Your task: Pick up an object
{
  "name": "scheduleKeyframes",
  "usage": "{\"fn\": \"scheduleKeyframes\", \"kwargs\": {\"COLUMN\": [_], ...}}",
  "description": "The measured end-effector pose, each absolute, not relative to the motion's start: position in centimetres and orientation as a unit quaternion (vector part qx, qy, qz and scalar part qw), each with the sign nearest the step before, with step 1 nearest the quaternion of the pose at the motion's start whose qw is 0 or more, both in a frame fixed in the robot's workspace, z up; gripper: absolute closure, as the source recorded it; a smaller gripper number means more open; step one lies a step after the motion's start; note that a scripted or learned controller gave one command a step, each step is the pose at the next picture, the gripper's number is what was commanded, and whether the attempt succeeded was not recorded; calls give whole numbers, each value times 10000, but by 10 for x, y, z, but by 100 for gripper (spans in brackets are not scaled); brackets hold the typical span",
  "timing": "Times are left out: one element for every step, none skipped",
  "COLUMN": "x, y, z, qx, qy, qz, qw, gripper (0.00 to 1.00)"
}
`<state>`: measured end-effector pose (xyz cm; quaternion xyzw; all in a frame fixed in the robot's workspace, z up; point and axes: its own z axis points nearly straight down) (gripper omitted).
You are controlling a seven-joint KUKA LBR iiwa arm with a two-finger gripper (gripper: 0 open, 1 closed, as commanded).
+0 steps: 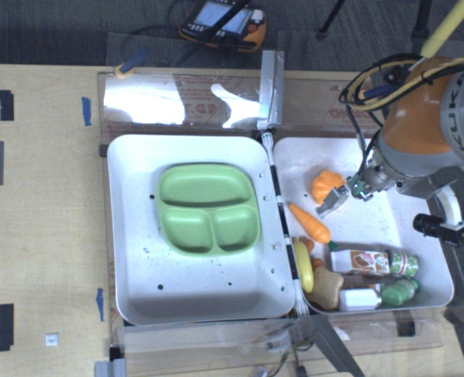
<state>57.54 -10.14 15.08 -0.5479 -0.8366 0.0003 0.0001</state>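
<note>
My gripper hangs over the right bin, reaching in from the right beneath the orange-banded wrist. Its grey fingers point left and down, right against a small orange fruit. Nothing shows clearly between them. Just below lies a carrot, slanted along the bin's left side. Along the front of that bin rest a brown bottle with a green cap, a yellow banana, a tan bread-like piece, a white block and a green vegetable.
The left bin holds a green divided plate. A metal divider rises behind the seam between the bins. Cables loop above the arm. A handheld controller lies beyond the bench.
</note>
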Motion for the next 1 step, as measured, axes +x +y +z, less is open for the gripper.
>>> {"fn": "scheduleKeyframes", "kwargs": {"x": [566], "y": [-105], "z": [86], "qx": [-4908], "qy": [-8713], "qz": [-17], "qw": [-20], "gripper": [0]}}
